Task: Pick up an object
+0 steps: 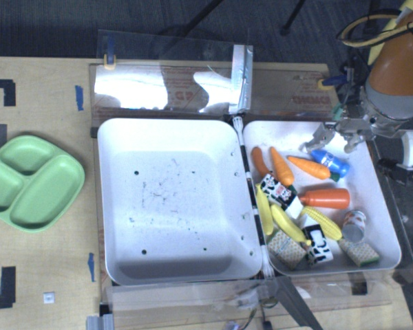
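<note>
Toys [310,205] crowding right bin [389,222] (perhaps carrots)

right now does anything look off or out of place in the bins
Nothing looks spilled or damaged. The toy food is simply jumbled in the right bin, with the bananas and carrots overlapping. The tool hangs over that bin's far edge.

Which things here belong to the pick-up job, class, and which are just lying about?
Belonging to the job:
gripper, above the right bin
blue bottle
carrots
bananas
orange bottle
sponge
can

Just lying about:
green divided plate, on the bench
left bin
clear panel behind the bins
</note>
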You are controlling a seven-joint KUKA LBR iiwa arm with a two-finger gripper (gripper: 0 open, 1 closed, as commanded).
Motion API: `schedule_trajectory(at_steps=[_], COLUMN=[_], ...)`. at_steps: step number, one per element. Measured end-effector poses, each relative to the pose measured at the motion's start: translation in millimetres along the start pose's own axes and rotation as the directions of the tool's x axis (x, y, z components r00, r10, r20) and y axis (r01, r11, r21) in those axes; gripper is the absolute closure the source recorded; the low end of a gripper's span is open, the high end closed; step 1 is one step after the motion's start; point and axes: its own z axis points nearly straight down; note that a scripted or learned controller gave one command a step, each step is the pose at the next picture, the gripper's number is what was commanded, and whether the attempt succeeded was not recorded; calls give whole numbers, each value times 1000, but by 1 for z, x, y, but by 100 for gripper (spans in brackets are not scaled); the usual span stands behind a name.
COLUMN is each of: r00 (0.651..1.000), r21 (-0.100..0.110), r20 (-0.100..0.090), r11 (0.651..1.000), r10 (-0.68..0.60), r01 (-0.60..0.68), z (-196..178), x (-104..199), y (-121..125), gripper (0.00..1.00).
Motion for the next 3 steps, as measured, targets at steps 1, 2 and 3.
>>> schedule_trajectory(at_steps=[1, 2, 3], r00=[999, 1000, 1000], r21=[-2, -3, -6], r20=[3, 2, 3], r11=[999, 1000, 1000], r10=[-42, -19, -21], r01=[42, 19, 21], z=[39, 102, 92], x=[-41, -39, -38], y=[18, 22, 23], gripper=[0, 0, 100])
